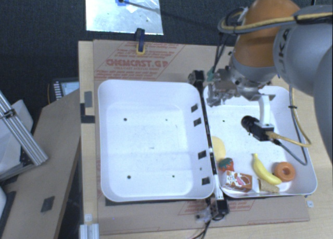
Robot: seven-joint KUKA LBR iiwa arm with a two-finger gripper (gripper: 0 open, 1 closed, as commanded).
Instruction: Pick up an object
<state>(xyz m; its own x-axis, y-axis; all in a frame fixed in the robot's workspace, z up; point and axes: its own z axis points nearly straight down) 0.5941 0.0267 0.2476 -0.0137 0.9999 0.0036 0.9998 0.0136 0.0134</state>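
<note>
My gripper [215,97] hangs over the far left corner of the right bin [299,144], close to the divider between the two bins. The objects lie along that bin's near edge, well apart from the gripper. A yellow banana [263,169] lies beside an orange ring [284,171]. A pale yellow rounded piece [218,148] rests against the left wall, with a small red item [226,165] just below it. A small printed packet [238,180] and a tan piece [268,186] sit at the front rim.
The left bin [104,128] stands beside the right one, on a cardboard sheet [140,61]. A black cylindrical part [254,127] with a yellow cable hangs from the arm over the right bin's middle. A metal plate [124,3] lies beyond the bench.
</note>
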